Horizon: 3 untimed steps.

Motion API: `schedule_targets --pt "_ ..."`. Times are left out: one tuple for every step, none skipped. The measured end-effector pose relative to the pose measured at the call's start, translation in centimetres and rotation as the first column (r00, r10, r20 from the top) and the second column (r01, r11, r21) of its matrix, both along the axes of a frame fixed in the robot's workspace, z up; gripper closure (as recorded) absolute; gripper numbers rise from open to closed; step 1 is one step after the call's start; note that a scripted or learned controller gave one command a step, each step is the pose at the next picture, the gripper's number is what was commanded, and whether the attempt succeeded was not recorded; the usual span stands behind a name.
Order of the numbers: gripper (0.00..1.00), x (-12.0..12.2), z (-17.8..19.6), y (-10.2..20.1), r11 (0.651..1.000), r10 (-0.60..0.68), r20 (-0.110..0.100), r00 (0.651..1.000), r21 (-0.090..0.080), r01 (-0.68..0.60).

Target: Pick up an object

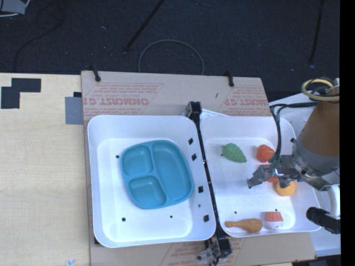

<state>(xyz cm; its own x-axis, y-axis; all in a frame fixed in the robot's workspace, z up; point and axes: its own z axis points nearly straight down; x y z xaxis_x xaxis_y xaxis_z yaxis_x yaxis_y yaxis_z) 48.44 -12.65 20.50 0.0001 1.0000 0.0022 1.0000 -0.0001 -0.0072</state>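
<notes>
We see the gripper (pixel 265 176) low in the right bin (pixel 236 127), beside its right edge; its fingers' state we cannot tell.

Up beyond my gripper (pixel 265 177) I see a dark carpeted floor (pixel 249 26) strewn with thin cables (pixel 169 49). Well off to its left lies a pale wooden desk (pixel 39 170) bearing black squares (pixel 22 90), with a cardboard sheet (pixel 166 93) nearer.

You've got a blue divided plate (pixel 157 174) in the white left bin (pixel 105 148); right of that plate, a green piece (pixel 233 153), something red-orange (pixel 265 152), yellow-orange (pixel 285 189), and tan (pixel 244 225).
</notes>
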Motion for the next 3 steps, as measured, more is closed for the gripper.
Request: schedule_targets --pt "0.0 -0.4 -5.8 -0.8 1.0 -0.001 0.001 1.0 0.0 0.001" --pt "0.0 -0.5 -11.1 -0.7 1.0 0.0 0.0 1.0 0.001 0.0" --pt "1.0 -0.4 -9.9 -0.8 1.0 -0.008 0.001 1.0 0.0 0.008"
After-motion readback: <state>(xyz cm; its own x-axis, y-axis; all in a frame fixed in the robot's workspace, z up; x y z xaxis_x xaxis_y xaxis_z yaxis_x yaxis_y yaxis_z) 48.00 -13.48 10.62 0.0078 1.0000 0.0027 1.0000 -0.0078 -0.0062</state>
